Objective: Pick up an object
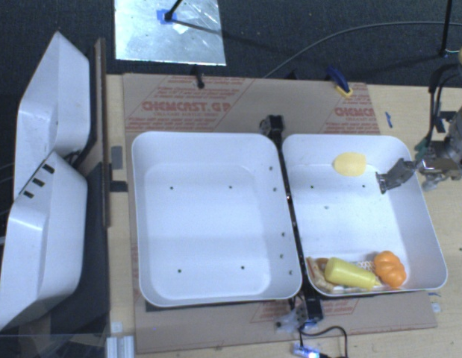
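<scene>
While the arm (447, 155) reaches over the right bin (432, 237), I cannot tell the pincer's (389, 177) state.

bench: wood top (115, 200), mostly under brown printed cardboard sheet (216, 103)
on cardboard: 2 shallow white bins, side by side, touching — left bin (141, 200), right bin (417, 215)
rear edge: blue clamp (339, 82)
</scene>
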Robot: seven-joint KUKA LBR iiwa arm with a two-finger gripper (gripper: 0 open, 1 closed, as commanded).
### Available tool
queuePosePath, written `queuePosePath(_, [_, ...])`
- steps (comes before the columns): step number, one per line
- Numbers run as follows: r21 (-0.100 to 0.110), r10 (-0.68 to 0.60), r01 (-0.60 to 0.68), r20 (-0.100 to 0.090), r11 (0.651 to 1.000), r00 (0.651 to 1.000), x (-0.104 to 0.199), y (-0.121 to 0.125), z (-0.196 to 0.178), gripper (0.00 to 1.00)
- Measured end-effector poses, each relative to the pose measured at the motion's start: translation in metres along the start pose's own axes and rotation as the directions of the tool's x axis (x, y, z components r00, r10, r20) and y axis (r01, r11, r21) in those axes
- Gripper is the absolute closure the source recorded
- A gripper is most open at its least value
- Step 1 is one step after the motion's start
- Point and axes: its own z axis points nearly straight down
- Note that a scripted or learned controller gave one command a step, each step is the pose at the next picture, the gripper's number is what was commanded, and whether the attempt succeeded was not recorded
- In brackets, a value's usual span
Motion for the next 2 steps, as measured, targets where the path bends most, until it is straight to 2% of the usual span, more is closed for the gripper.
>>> queuePosePath(1, [-0.004,-0.001,0.001,0.001,1.000,1.000,0.000,0.001,-0.002,0.00])
queuePosePath(2, [-0.001,0.000,0.000,0.000,1.000,1.000,-0.002,0.002,0.040,0.00])
